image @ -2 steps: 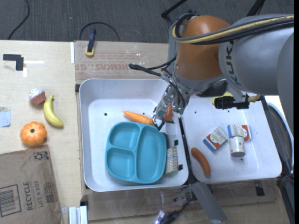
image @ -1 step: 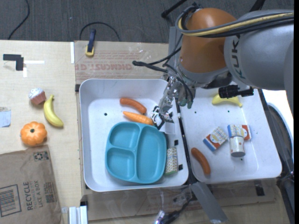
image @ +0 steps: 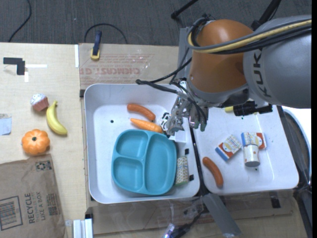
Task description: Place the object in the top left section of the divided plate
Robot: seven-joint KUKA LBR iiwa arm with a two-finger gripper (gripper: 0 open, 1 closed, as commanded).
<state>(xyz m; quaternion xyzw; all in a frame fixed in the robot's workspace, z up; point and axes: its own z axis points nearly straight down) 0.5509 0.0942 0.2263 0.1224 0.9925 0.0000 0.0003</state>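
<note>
The letters "KU" are seen on the grey arm (image: pixel 277 68), and "RECYCLE" is printed on a brown box (image: pixel 29 197). The hand (image: pixel 174 123) hangs over the left bin (image: pixel 94 133); whether it is apart or together cannot be told. The carrot (image: pixel 146 125) lies just above the blue divided plate (image: pixel 144 162). The bench (image: pixel 39 83) is light wood.

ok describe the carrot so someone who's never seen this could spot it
Start at the left white bin and find the blue divided plate. Just above the plate's top edge lies the carrot: orange and tapered, unlike the rounder, redder sausage behind it.
</note>
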